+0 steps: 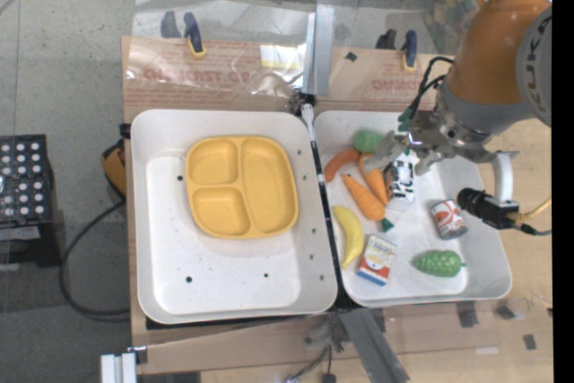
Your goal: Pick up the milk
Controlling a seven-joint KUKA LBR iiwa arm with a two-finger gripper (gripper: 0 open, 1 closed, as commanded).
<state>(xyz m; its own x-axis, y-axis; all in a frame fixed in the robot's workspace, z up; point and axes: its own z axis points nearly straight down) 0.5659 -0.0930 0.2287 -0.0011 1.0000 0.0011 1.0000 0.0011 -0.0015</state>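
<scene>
Milk (403,178), small black-and-white carton, seen in right bin (489,282), near middle, just below jaws. Long axis near vertical in camera view, slightly tilted; top end toward far rim, under gripper (405,152). Carton's upper part appears caught between jaws, narrowly set; grip not fully clear. Carrots (366,193) lie just left of milk, touching or nearly so. Can (447,219) to right, apart. Yellow divided plate (242,186) sits in left bin (161,282).
</scene>
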